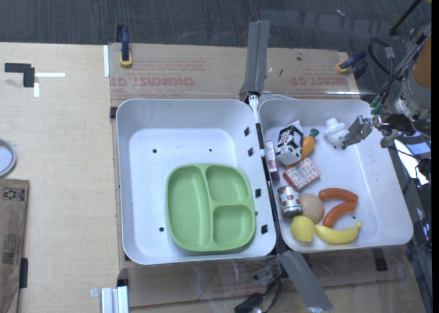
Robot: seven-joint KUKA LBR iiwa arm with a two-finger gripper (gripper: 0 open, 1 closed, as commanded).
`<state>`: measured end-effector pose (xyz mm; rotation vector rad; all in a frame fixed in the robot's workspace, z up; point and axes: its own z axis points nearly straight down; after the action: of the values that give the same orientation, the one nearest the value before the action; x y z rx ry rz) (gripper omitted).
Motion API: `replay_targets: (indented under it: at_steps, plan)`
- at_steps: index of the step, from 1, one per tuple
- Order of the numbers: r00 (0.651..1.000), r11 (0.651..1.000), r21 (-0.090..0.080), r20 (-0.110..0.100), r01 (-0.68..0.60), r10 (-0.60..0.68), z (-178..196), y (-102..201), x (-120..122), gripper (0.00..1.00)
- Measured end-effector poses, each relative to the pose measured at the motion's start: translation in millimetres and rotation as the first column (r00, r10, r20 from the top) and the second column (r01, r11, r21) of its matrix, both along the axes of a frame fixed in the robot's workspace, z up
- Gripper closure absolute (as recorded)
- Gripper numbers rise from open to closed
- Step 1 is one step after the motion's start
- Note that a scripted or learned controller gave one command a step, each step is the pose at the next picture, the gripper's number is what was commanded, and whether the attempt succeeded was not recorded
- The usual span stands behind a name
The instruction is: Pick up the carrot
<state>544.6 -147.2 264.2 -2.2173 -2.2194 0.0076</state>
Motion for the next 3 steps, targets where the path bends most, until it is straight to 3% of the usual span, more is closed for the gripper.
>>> replay_targets:
  at_steps: [1,2,3]
  plan:
    - [1.000,1.000,0.001,-0.001,0.004,-0.004,-102,31,37,0.00]
    - [0.993,0.993,-0.001,0.002,0.120,-0.120,-142,18,88,0.00]
    - [0.999,0.999,0.000,0.001,0.045,-0.045,-176,13,72,0.00]
